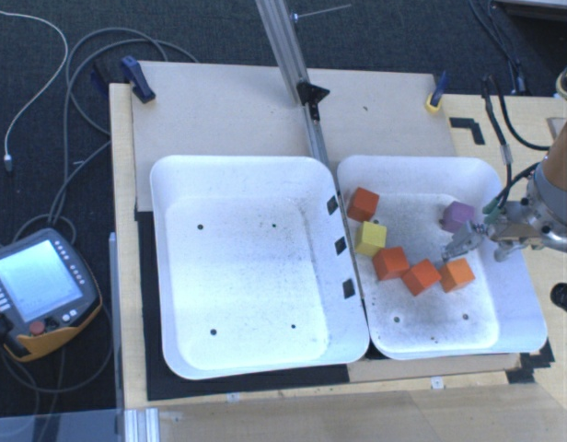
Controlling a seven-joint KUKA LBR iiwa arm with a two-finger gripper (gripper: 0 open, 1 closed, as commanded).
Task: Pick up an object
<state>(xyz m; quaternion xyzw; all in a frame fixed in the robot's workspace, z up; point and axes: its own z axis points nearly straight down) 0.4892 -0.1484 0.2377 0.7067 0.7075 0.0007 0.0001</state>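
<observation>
Right bin [518, 325]: gripper [461, 244], state not discernible, poised just above orange cube [457, 273] beside purple block [458, 215]; best lowered straight, centred on cube, clear of neighbouring orange cube [421, 277].

The arm [552, 184] is grey with a rounded body, and an orange band sits near its upper part. Dark cables [503, 132] run along it toward the wrist. The gripper [461, 244] is made of pale grey metal, with thin fingers.
</observation>
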